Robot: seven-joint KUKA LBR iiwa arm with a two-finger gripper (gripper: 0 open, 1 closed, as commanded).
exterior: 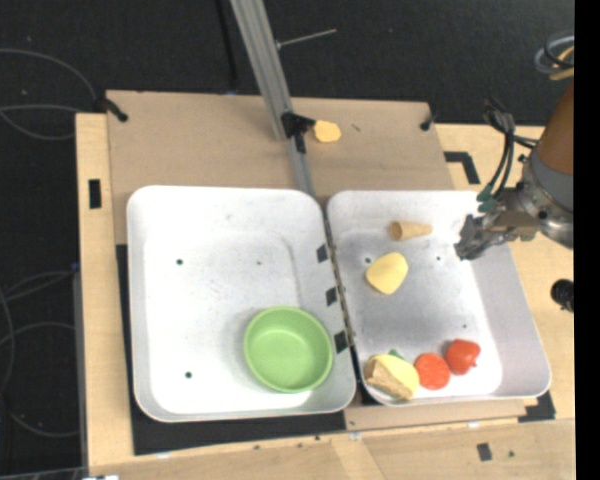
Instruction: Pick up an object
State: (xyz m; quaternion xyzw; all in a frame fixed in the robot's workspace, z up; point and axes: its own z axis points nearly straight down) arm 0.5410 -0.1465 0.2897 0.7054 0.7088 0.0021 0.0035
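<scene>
- In the camera view, two shallow white bins are seen side by side on the bench: the left bin fills the middle left of the frame, the right bin the middle right.
- A green bowl is seen upright in the lower right part of the left bin.
- The arm is seen at the right edge of the frame, its orange band above the wrist.
- The gripper is placed over the upper right rim of the right bin; how far it is open cannot be told, as it is dark and small here, and nothing can be seen held in it.
- A pale yellow lump lies near the middle of the right bin, well apart from the gripper.
- A small tan piece, possibly cone-shaped, lies just above the lump.
- Along the lower edge of the right bin, a yellow and tan item is seen at the left, touching an orange-red round item, with a red item just beside that.
- A small yellow object rests on the bench above the bins, beside a grey metal post.
</scene>
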